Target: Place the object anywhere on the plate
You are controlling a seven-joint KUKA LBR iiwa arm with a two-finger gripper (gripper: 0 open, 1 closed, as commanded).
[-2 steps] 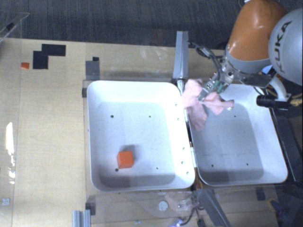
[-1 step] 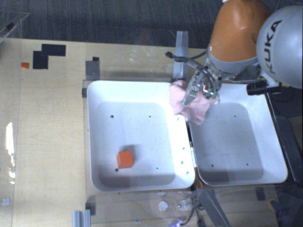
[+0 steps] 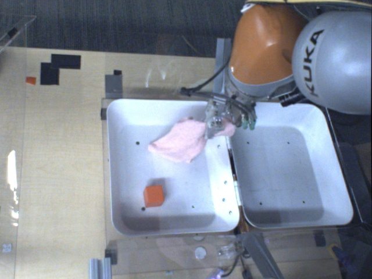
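A: Where do we stand on the pink cloth [image 3: 179, 142]?

B: We see it in the left bin [image 3: 125, 118], bunched up toward the back right, with its upper right corner rising to the gripper [image 3: 221, 122]. The gripper sits right at the wall between the left bin and the right bin [image 3: 302, 173], and that corner of cloth appears pinched between its fingers, so we read the tool as closed on the fabric. Most of the cloth still sags onto the bin floor.

A: And the plate?

B: We can't pick out any plate as such. We judge the right bin to be the likely target, but that is a guess.

A: What could go wrong from here?

B: The hold is on one thin corner. If the arm lifts or swings across, we think the weight of the trailing cloth could pull it free, or the hanging part could snag on the shared wall and drop back into the left bin. A low carry could also drape it across both bins.

A: Could the orange block [image 3: 154, 196] interfere?

B: We doubt it; it lies near the front of the left bin, well apart from the cloth.

A: Any writing?

B: We read "KUKA" in dark letters on the grey arm housing [image 3: 334, 57], running vertically. Nothing else is legible.
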